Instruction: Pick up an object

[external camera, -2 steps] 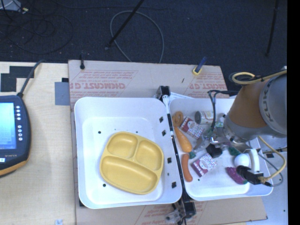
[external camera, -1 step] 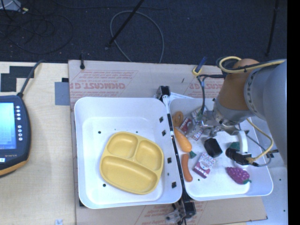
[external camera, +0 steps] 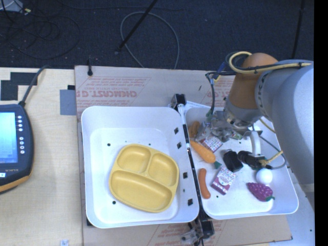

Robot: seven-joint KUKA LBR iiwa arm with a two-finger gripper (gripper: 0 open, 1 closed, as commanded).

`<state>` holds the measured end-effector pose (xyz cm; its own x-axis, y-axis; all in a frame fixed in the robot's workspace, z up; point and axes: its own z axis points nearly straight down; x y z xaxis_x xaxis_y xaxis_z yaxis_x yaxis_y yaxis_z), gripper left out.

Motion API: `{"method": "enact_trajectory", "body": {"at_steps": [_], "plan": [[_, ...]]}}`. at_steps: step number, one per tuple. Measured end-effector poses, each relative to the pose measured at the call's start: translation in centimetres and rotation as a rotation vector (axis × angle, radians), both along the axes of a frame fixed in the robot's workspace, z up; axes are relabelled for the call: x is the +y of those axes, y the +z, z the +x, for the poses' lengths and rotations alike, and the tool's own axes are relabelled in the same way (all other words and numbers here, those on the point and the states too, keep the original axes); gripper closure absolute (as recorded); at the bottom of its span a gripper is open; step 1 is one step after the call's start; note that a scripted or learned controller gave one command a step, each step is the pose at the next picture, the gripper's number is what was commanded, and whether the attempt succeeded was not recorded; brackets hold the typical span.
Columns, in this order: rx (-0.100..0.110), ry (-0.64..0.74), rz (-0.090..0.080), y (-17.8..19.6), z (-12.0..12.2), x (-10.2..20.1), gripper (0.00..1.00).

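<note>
Hovering over the right bin [external camera: 287, 209], the hand [external camera: 221, 132], grip state unclear, has the carrot [external camera: 203, 151] just at seven o'clock, lying ten-to-four.

The light is even and fairly bright over both white bins [external camera: 89, 137], which verge on washed out along their rims. The yellow divided tray [external camera: 145, 177] casts only a faint, soft shadow. The dark floor [external camera: 154, 24] at the top stays dim and grainy. The picture is soft overall, with small items in the right bin slightly blurred. The screen [external camera: 6, 137] at left glows pale blue.
</note>
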<state>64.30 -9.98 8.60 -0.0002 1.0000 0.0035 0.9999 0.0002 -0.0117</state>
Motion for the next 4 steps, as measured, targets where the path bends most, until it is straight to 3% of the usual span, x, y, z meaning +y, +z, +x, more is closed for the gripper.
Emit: {"method": "enact_trajectory", "body": {"at_steps": [2, 3, 4], "plan": [[-0.013, -0.003, -0.004, 0.3, -13.6, -0.9, 0.00], [-0.023, 0.002, -0.010, 10.5, -5.7, -6.9, 0.00], [-0.017, -0.005, -0.011, 2.4, -9.8, -11.9, 0.00]]}}
